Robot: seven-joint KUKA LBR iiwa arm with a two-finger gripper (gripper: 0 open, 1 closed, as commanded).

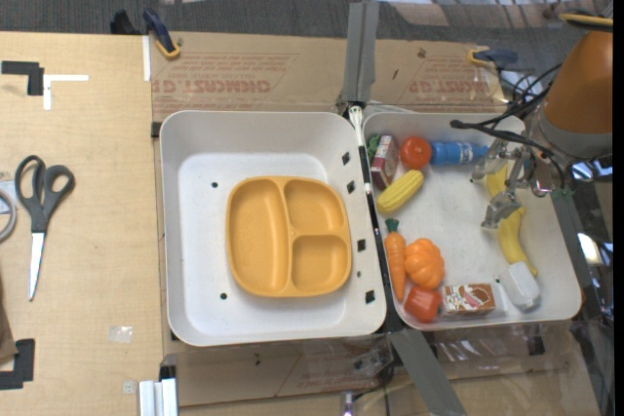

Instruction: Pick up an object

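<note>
- Looking down on my left bin (185,239) first: it carries a yellow divided plate (289,236).
- My right bin (570,297) holds the toys.
- My gripper (504,195) hangs over its right side; whether it's gripping anything, I can't tell.
- Just beside and below it, a banana (511,240) lies on the bin floor.

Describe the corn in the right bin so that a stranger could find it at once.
Look at the right bin, then at its upper left part near the wall shared with the other bin. The corn lies there at a slant, just below the red tomato. It is the only pale yellow, bumpy cob; the banana is smooth.
</note>
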